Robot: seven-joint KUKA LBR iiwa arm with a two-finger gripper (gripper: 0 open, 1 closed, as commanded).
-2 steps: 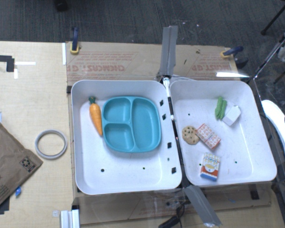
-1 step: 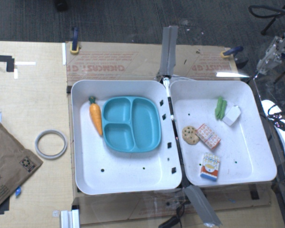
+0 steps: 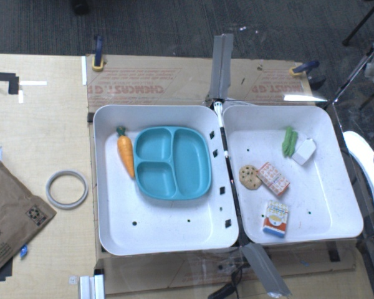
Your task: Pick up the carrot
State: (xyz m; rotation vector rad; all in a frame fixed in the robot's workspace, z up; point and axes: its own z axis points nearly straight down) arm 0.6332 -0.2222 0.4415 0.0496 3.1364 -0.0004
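1. Over in the left bin (image 3: 106, 229), the carrot (image 3: 125, 152) is lying flat on the floor, orange body pointing toward the camera and green top toward the back wall. It's just beside the left edge of the teal divided plate (image 3: 174, 162), maybe touching it, hard to say.
2. Progress-wise I'd call it zero so far: the carrot is down on the bin floor with nothing around it, so the reach, the grasp and the lift are all left to do.
3. Whether the gripper is released or clenched, I can't tell from this.
4. The right bin (image 3: 336, 223) has the distractors: a cookie (image 3: 250, 177), a small red patterned box (image 3: 273, 179), a juice carton (image 3: 275, 219), a green pod (image 3: 289, 141) and a white block (image 3: 303, 151).
5. My guess is the plate rim crowds one side of the carrot, so a grasp across its width could be fiddly.
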